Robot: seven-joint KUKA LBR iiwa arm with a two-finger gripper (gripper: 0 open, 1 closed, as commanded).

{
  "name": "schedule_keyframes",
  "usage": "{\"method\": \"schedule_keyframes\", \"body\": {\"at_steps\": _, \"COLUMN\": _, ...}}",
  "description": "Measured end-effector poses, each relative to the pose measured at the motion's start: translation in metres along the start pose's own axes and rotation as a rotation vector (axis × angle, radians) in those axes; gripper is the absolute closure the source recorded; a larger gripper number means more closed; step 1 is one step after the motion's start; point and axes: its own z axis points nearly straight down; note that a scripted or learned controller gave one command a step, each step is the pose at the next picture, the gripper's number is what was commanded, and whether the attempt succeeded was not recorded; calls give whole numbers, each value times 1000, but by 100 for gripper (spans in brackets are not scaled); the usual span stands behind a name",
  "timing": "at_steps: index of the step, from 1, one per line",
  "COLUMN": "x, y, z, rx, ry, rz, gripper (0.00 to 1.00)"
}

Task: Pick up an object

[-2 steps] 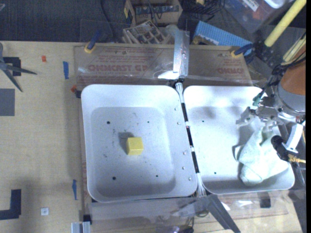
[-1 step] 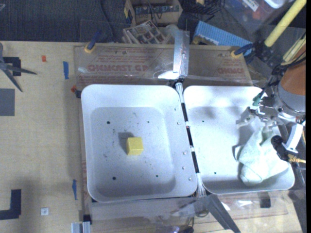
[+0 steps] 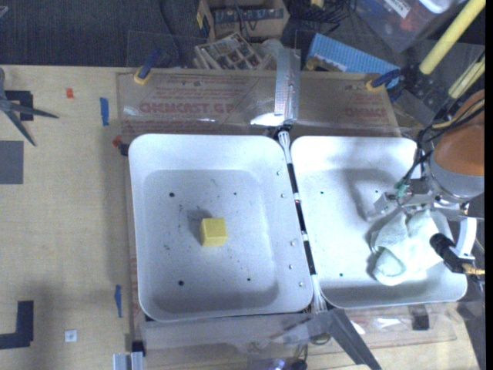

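Your gripper (image 3: 393,200) sits low in the right bin (image 3: 339,160), touching the crumpled white cloth (image 3: 399,245) just below it, its grasp untellable; being soft and light, the cloth is best pinched at a raised fold.

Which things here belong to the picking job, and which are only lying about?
Job: yellow block in the left bin; white cloth in the right bin; gripper above the cloth.
Lying about: blue tape, scissors on the bench.

Bare floor rings yellow block (image 3: 214,231); white cloth (image 3: 400,245) crowds right bin (image 3: 339,160).
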Motion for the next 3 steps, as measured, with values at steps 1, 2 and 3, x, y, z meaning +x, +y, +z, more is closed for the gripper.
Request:
{"method": "schedule_keyframes", "body": {"at_steps": 1, "x": -3, "y": 0, "z": -11, "rx": -4, "ry": -2, "rz": 5, "gripper": 100}}
{"method": "schedule_keyframes", "body": {"at_steps": 2, "x": -21, "y": -72, "z": -22, "rx": 3, "ry": 0, "rz": 30, "gripper": 100}}
{"method": "schedule_keyframes", "body": {"at_steps": 3, "x": -7, "y": -30, "z": -92, "rx": 3, "ry": -2, "rz": 598, "gripper": 100}}
